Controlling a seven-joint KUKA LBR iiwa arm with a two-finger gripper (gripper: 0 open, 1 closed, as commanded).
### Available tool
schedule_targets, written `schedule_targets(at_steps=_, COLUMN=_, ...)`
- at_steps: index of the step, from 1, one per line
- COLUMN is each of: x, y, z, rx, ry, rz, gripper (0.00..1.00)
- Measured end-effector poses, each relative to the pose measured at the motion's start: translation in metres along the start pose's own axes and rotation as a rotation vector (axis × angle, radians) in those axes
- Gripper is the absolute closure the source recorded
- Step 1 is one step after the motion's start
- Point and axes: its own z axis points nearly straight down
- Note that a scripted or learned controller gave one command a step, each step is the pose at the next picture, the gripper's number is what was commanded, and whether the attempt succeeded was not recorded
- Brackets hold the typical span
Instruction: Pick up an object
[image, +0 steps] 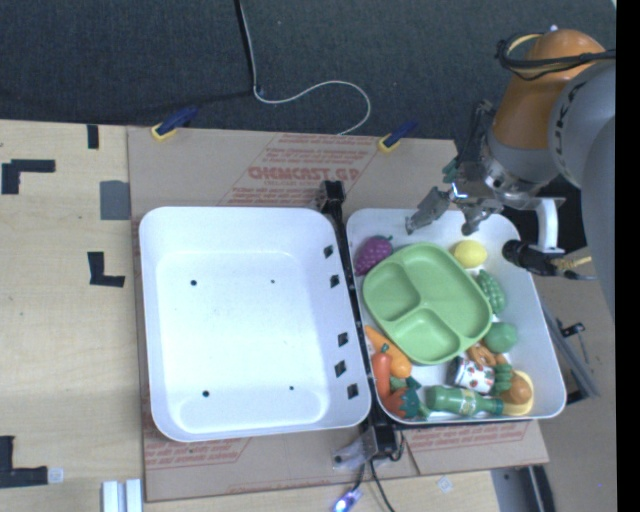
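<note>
Toys at the right bin's (548, 340) near edge lie far below the gripper (447, 212), whose 2 fingers stand apart, empty. Just beneath, the green tray (425, 300) may block them; a lemon (468, 253) could roll.

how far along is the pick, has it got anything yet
Nothing looks picked yet. The gripper hangs open over the far edge of the right bin with nothing between its fingers. The green tray, yellow ball and purple grapes all lie in that bin. Left to do: descend, close on an object and lift it.
</note>
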Motion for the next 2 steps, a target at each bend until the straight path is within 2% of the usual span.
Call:
schedule_targets(at_steps=1, x=0.0804, y=-0.007, z=-0.1085, rx=-0.013, ry=0.002, rz=-0.009, gripper=0.0)
schedule_targets(at_steps=2, x=0.0751, y=-0.0086, z=-0.1103, rx=-0.001, ry=-0.001, rz=-0.002, gripper=1.0)
